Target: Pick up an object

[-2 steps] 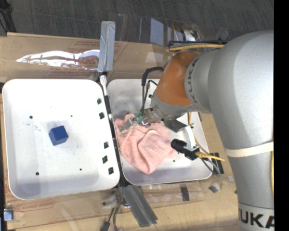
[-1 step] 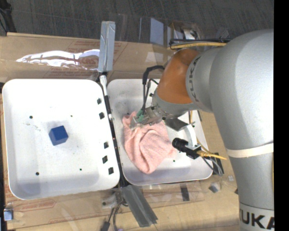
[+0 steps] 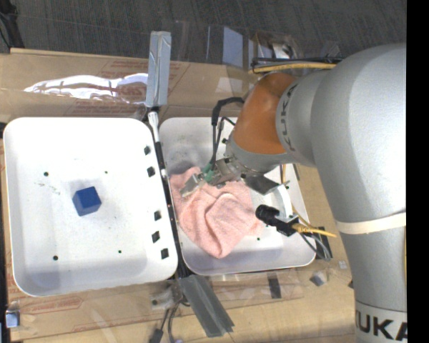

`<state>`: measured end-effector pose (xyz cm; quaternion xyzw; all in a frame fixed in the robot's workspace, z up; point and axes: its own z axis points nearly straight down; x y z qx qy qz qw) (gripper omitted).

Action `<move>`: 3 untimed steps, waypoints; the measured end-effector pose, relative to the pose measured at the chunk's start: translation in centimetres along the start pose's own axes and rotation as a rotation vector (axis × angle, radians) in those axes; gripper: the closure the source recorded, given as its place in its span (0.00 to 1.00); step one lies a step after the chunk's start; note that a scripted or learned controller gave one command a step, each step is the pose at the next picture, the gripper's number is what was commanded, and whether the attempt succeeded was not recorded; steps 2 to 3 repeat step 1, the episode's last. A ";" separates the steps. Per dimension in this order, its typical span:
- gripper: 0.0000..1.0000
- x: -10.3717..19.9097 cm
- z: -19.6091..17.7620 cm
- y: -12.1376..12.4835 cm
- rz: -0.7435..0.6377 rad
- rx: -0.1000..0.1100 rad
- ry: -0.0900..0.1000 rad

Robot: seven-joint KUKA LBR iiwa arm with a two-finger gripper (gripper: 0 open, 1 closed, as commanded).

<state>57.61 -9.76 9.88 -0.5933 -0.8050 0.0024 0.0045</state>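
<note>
Jaws [image 3: 200, 179] rest on the pink cloth's [image 3: 216, 220] upper-left edge.

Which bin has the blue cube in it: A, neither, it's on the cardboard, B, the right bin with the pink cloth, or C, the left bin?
C: the blue cube sits alone on the floor of the left bin, while the pink cloth lies in the right bin under the arm.

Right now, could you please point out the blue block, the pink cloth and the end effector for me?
blue block [image 3: 87, 200]: camera view, on its top face.
pink cloth [image 3: 213, 221]: camera view, on the middle of its crumpled folds.
end effector [image 3: 198, 181]: camera view, at its tip, over the cloth's upper edge.
</note>
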 end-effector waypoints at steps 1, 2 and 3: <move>1.00 0.1 -0.8 0.0 -0.004 0.005 0.003; 1.00 0.1 -0.8 0.0 -0.004 0.005 0.003; 1.00 0.1 -0.8 0.0 -0.004 0.005 0.003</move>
